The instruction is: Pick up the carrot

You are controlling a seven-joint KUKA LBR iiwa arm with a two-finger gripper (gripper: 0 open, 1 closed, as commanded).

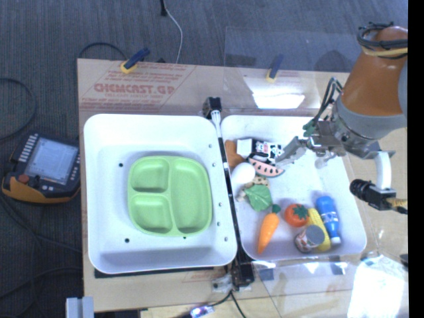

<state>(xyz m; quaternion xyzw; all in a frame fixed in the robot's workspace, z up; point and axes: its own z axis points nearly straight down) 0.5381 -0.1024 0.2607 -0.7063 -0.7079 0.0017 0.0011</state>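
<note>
**Two bins, and the carrot waits at the front of the right one**

Two white bins sit side by side on the worktop. The carrot lies in the right bin, near its front wall, tip pointing to the front. The hand hovers further back, over the watermelon slice, well apart from the carrot; I cannot tell if it is released or clenched. A green leaf touches the carrot top, and a tomato sits just beside it, so the approach probably needs care. The left bin holds a green plate.
</note>
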